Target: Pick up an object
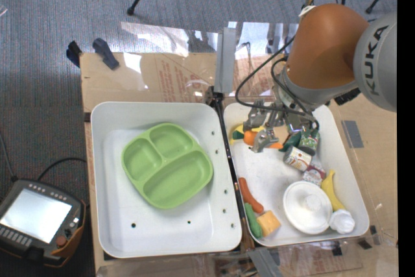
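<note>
My gripper [264,132] hangs low over the far left part of the right bin [272,172], under the arm's orange band. Just left of it lies a small orange and yellow toy [247,136], close to the gripper or touching it; which one is unclear. On its right are a green bottle [309,139] and a small white and red carton [298,157]. Nothing can be seen held.
Nearer the front of the right bin are a red carrot-like piece [251,195], a green piece [253,220], a yellow cube [270,222], a white bowl [308,207], a banana [332,189] and a white cup [342,222]. The left bin [110,139] holds a green divided plate [167,164].
</note>
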`<move>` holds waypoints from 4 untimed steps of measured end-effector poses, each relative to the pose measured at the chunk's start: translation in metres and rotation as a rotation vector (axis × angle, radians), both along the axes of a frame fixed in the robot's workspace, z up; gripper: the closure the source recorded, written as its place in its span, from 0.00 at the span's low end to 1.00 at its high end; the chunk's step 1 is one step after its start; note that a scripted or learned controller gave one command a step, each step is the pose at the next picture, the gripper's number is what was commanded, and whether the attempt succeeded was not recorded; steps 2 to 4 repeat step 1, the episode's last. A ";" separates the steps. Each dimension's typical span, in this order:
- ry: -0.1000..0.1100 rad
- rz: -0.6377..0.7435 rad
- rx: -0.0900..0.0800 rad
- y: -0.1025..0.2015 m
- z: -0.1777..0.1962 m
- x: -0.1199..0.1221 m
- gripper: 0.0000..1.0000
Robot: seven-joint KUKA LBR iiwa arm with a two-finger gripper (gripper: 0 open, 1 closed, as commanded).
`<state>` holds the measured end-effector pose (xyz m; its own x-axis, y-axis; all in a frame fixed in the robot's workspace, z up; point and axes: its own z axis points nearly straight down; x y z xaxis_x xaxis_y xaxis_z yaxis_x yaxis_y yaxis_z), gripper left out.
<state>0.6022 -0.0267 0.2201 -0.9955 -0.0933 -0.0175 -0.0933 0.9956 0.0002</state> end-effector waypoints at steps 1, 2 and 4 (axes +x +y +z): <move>0.012 0.272 -0.003 0.008 0.027 0.043 1.00; 0.012 0.272 -0.003 0.008 0.027 0.043 1.00; 0.012 0.272 -0.003 0.008 0.027 0.043 1.00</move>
